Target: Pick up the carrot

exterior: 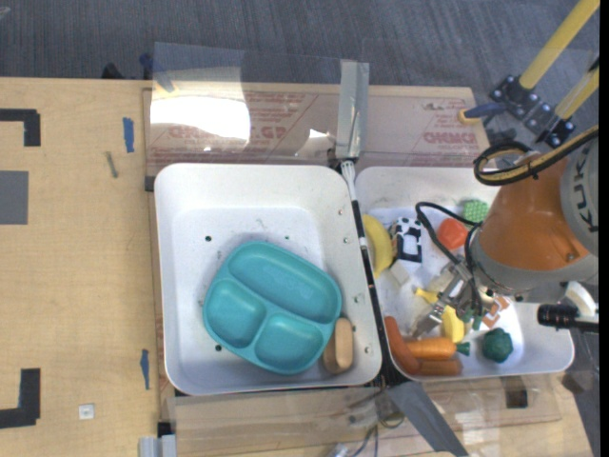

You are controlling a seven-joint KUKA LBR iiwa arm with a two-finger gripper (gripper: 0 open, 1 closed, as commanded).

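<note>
The carrot (425, 349) is a long orange piece lying along the near wall of the right bin (552, 355), its thin end towards the divider between the bins. My gripper (443, 308) hangs low in the right bin, just above and a little behind the carrot's thick end, among small toys. A small yellow piece (453, 327) lies right under the gripper, beside the carrot. The orange-banded wrist (521, 227) hides part of the bin behind it.
A green broccoli toy (497, 345) sits right of the carrot. A banana (379, 242), a red-orange toy (454, 233) and a green toy (474, 208) lie further back. The left bin (190, 217) holds a teal divided plate (273, 305) and a tan bread piece (339, 344).
</note>
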